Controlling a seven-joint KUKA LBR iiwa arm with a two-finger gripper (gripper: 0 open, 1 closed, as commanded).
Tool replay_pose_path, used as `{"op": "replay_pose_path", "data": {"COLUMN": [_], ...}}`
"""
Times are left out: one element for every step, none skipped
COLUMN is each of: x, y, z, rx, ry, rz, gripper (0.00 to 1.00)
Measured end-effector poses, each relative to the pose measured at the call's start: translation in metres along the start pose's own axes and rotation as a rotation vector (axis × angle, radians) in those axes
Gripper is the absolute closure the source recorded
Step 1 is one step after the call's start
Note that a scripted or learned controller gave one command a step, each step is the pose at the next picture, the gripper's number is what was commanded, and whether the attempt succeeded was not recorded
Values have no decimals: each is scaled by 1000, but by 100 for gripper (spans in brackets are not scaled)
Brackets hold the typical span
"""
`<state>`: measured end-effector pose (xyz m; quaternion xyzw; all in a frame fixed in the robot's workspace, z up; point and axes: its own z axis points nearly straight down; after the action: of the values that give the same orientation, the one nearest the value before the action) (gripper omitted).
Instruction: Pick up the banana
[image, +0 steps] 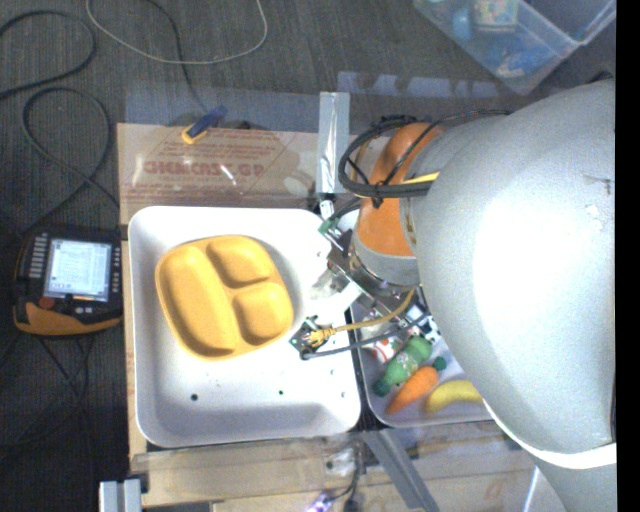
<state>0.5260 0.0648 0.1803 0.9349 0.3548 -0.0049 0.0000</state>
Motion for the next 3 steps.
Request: {"op": "replay_pose_path", "data": {"x": [-23,22,31], "y": [-28,-27,-52], "z": [0,41,86], "rx": [1,2,4], "ry": [0,11,37], "rz": [146,18,513], "gripper": [0,0,0]}}
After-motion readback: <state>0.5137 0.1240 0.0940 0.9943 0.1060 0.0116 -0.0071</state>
